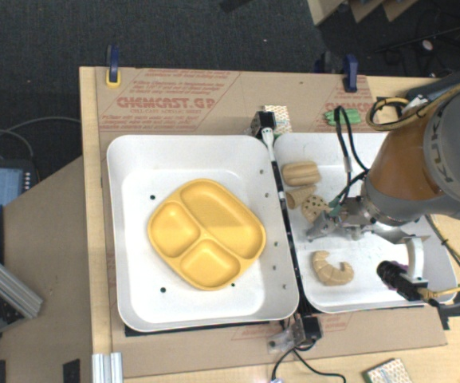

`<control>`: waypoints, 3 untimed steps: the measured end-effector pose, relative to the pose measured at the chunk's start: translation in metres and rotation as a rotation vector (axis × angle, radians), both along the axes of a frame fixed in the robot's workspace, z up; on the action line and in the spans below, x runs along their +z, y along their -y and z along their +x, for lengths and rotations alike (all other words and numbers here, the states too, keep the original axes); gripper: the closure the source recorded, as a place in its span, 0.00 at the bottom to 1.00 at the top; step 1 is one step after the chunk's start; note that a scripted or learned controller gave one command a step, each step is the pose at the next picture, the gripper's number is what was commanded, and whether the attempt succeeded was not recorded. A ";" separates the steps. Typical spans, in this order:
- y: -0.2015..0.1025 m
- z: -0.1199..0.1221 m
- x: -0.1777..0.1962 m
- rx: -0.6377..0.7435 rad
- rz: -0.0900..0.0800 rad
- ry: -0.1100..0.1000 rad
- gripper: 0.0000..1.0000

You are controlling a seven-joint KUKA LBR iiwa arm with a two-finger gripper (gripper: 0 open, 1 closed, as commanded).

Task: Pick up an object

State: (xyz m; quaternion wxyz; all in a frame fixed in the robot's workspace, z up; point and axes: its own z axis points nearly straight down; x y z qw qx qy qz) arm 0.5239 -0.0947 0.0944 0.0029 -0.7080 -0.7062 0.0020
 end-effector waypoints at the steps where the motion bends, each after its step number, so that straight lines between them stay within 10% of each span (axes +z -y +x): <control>1: -0.001 0.092 -0.010 0.006 -0.004 0.015 0.00; 3: 0.066 0.143 -0.009 0.000 -0.004 0.012 0.00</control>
